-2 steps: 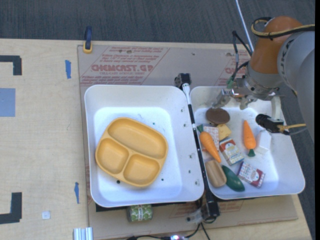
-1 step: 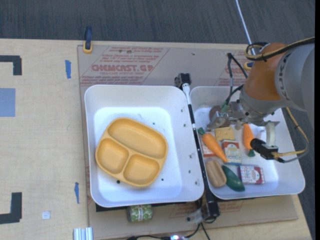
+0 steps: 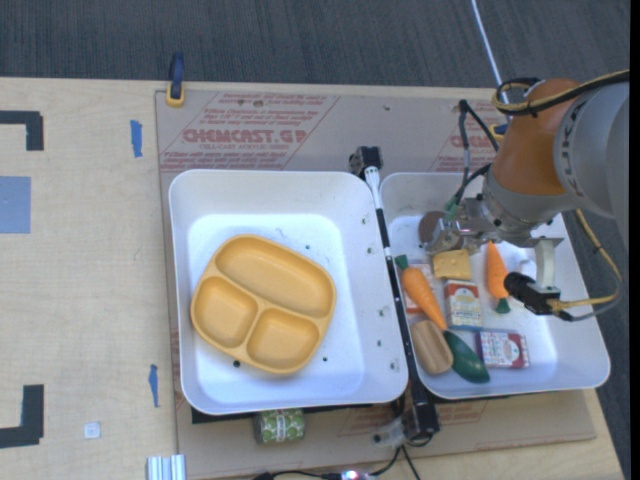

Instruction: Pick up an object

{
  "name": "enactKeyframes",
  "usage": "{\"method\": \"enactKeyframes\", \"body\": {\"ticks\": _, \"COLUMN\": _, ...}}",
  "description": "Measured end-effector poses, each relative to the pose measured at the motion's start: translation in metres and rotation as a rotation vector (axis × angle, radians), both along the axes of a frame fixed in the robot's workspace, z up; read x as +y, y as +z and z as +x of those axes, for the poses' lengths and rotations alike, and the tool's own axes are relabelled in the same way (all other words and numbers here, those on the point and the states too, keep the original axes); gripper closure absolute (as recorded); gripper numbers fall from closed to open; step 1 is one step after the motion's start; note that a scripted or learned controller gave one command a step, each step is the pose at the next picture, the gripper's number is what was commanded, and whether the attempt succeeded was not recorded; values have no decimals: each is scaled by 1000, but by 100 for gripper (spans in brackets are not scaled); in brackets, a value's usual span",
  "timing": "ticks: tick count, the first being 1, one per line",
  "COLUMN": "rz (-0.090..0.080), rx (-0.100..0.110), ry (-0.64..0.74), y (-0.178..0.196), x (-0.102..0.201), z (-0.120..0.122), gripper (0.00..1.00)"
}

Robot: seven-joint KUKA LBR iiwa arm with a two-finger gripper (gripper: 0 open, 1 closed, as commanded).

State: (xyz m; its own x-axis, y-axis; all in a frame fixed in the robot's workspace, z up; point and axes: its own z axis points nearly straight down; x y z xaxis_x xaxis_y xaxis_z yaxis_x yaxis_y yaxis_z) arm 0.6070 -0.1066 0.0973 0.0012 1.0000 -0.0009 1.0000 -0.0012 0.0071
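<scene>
My gripper (image 3: 446,230) hangs low over the back of the right bin (image 3: 580,363), just above a yellow cheese wedge (image 3: 452,264). Nothing shows in its grasp. Below the wedge lies a small red and white carton (image 3: 463,303). An orange carrot (image 3: 422,296) lies slantwise along the bin's left side. A second carrot (image 3: 495,272) stands to the right of the wedge. Nearer the front lie a tan bread loaf (image 3: 432,346), a dark green vegetable (image 3: 467,359) and a pink box (image 3: 502,348).
The left bin (image 3: 190,203) bears a yellow divided plate (image 3: 263,303). A black bar (image 3: 385,238) runs between the two bins. A small green can (image 3: 280,426) lies on the bench in front of the left bin. The arm (image 3: 560,158) covers the right bin's far right corner.
</scene>
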Motion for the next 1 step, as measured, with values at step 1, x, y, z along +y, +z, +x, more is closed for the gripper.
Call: {"method": "enactKeyframes", "body": {"ticks": 1, "rz": 3, "rx": 8, "ry": 2, "y": 88, "x": 54, "z": -66, "gripper": 100}}
